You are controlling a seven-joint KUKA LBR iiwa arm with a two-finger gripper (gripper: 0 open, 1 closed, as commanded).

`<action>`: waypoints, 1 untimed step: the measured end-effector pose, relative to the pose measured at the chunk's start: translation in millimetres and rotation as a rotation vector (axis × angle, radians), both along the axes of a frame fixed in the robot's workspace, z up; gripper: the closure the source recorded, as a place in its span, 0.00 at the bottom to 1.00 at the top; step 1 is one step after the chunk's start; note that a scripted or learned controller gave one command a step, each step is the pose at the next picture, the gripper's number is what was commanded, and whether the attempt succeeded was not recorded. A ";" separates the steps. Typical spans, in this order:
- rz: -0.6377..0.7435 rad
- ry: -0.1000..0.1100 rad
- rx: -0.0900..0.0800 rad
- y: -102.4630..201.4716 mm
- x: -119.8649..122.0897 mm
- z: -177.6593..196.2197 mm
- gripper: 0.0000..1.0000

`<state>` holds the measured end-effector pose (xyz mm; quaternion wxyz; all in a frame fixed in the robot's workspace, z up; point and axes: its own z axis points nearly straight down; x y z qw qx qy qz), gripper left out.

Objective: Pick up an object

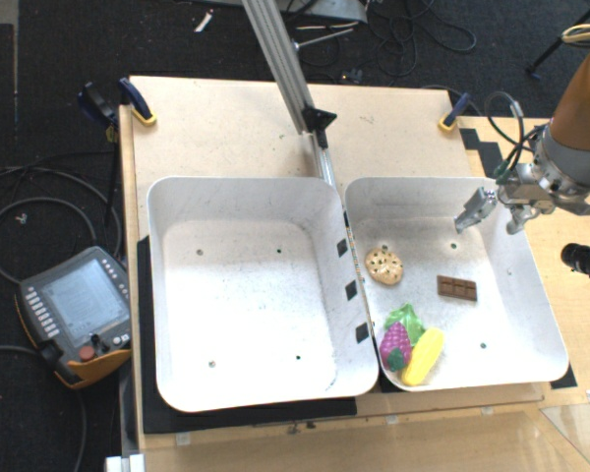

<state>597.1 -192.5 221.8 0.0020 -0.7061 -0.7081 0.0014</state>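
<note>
On the counter (226, 131) two shallow white bins sit side by side, touching along their inner walls. Nothing lies on the floor of the left bin (167, 264). Inside the right bin (531, 303) lie four small things: a round cookie (383, 265) near the left wall, a brown chocolate bar (456, 287) to its right, and at the near left corner a bunch of purple grapes (394, 340) with a green leaf (406, 317) on its far side, touching a yellow piece of corn (423, 356) on its right.

Reaching in from the right, the grey arm (570, 175) with its orange band (578, 106) holds the pincer (492, 214) over the far right part of the right bin, well apart from all four things. Its two fingers are spread, with nothing between them.

A slanted metal pole (280, 52) runs from the far edge down to where the bins meet. Yellow-tipped clamps (138, 106) grip the counter's far corners. Left of the counter, on the dark floor, a control pendant (74, 313) lies with its cable (20, 214) looping beside it.
</note>
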 end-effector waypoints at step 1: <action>0.000 0.001 0.000 3.7 5.7 -61.7 0.00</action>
